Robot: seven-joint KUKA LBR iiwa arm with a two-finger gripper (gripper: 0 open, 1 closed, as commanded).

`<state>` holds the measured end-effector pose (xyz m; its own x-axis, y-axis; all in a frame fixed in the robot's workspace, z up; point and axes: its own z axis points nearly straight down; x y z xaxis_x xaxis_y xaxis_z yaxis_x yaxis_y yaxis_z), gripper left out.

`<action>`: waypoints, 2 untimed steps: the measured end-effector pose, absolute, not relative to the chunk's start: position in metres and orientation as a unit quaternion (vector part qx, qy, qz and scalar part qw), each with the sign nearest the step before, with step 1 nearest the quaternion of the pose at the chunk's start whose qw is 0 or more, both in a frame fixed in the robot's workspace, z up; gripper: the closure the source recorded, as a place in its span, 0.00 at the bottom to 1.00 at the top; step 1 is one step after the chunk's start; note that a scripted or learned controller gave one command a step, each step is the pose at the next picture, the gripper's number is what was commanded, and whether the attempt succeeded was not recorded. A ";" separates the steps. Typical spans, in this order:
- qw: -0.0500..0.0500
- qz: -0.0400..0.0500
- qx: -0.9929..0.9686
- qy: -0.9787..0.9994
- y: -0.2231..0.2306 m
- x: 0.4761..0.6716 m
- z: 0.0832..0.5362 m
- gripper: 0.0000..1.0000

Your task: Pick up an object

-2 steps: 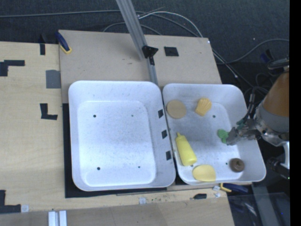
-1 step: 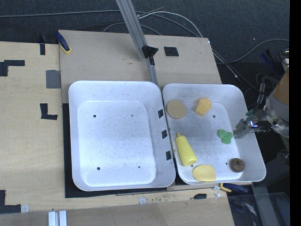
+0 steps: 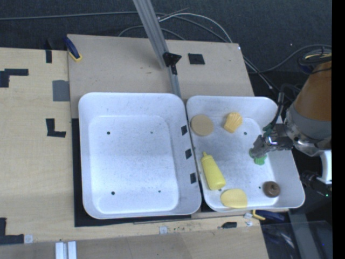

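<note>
Jaws (image 3: 259, 151) low in right bin (image 3: 248, 104), grip unclear, over a small green object (image 3: 260, 159)

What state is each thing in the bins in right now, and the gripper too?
Gripper: low in the right bin, over a small green object.
Mustard bottle: lying on its side.
Tan disc: lying flat.
Yellow corn piece: resting loose.
Yellow lemon: resting by the front wall.
Brown doughnut: lying flat.
</note>
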<state>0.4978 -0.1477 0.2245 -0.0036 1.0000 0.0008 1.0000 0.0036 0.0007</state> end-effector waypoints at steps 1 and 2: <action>0.000 0.000 -0.706 -0.709 -0.101 0.501 0.234 1.00; 0.000 0.000 -0.706 -0.709 -0.052 0.498 0.241 1.00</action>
